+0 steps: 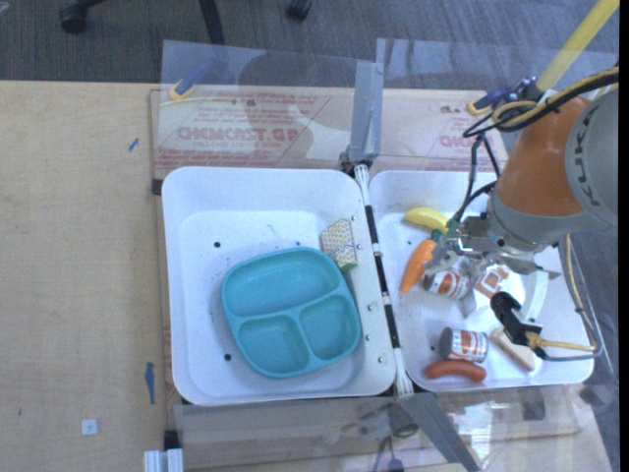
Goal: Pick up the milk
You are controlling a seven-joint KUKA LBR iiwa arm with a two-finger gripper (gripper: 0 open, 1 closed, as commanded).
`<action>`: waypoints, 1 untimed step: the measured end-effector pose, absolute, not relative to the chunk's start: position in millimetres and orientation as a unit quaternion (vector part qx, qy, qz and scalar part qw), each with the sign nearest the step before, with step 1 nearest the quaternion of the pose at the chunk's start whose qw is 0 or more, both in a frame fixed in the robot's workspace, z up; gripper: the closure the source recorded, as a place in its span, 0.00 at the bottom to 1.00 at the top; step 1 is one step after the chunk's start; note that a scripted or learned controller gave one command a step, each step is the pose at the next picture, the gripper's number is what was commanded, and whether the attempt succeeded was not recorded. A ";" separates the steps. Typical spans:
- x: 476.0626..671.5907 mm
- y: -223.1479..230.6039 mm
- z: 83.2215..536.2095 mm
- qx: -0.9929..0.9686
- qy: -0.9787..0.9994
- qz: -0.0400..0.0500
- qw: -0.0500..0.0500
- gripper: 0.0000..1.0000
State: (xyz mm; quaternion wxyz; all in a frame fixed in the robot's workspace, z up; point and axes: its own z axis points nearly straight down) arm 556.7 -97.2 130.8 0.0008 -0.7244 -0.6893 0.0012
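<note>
where the arm reaches in over the right bin [580, 362], its gripper [460, 264] hangs low near the bin's middle, and whether it is wide or narrow cannot be told from this slant; the milk [491, 281], a small white and orange carton, lies just beside the gripper, toward the bin's right edge, partly under the wrist; a carrot [418, 264] lies toward the bin's left edge, with a banana [428, 218] near the far left corner; a can [445, 283] lies touching the gripper's left; a second can [464, 344] and a sausage [455, 370] sit by the near edge; the left bin [187, 264] carries a teal divided plate [290, 311] and a small patterned box [340, 243] at its right edge.
</note>
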 end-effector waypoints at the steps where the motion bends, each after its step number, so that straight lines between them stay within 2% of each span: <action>1: 514.1 -123.7 109.0 -0.702 -0.711 -0.013 -0.020 1.00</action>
